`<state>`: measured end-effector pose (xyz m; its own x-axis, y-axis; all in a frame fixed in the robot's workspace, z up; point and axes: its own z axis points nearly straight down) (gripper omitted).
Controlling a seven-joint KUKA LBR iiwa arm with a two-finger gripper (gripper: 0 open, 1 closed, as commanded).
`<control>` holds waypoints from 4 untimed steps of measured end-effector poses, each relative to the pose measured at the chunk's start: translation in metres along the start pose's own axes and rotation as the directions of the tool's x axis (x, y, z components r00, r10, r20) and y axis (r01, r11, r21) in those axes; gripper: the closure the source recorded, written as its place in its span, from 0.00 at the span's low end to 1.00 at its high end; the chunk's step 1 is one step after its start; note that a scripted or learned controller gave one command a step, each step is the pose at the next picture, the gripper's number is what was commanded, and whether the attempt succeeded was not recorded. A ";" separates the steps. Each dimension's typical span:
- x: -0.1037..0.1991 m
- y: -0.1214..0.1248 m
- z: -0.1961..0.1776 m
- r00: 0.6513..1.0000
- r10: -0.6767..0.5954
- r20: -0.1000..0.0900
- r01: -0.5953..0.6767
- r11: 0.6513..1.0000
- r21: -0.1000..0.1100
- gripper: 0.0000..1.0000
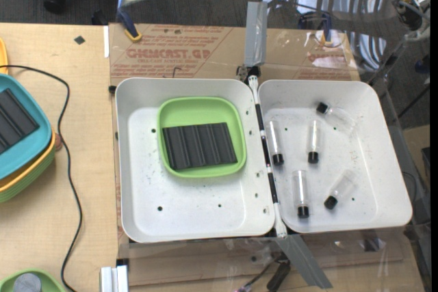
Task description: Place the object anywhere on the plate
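A green square plate (170, 114) lies in the left white bin (137, 202), toward its back. A dark grey ribbed slab (202, 146) rests flat on the plate and covers most of its lower half. The right white bin (383, 208) holds several clear tubes with black caps, lying apart from one another: one by the dividing wall (274, 143), one in the middle (313, 142), one at the front (300, 195), one at the front right (340, 189), and one at the back (335, 114).
Stacked teal and yellow trays (20, 140) sit on the wooden bench at the left edge, with a black cable (68, 167) trailing beside them. Printed cardboard (178, 51) and a clear sheet (321, 17) stand behind the bins. Cables and hardware (413, 7) are at the top right.
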<state>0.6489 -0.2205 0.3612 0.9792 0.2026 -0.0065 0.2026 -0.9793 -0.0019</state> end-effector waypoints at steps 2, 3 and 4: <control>0.005 0.001 -0.079 1.000 -0.004 -0.002 0.004 1.000 -0.001 0.00; 0.004 0.000 -0.078 1.000 -0.003 -0.001 0.003 1.000 0.000 0.00; 0.005 0.000 -0.078 1.000 -0.004 -0.001 0.004 1.000 -0.001 0.00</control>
<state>0.6540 -0.2199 0.4396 0.9785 0.2061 -0.0053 0.2061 -0.9785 -0.0010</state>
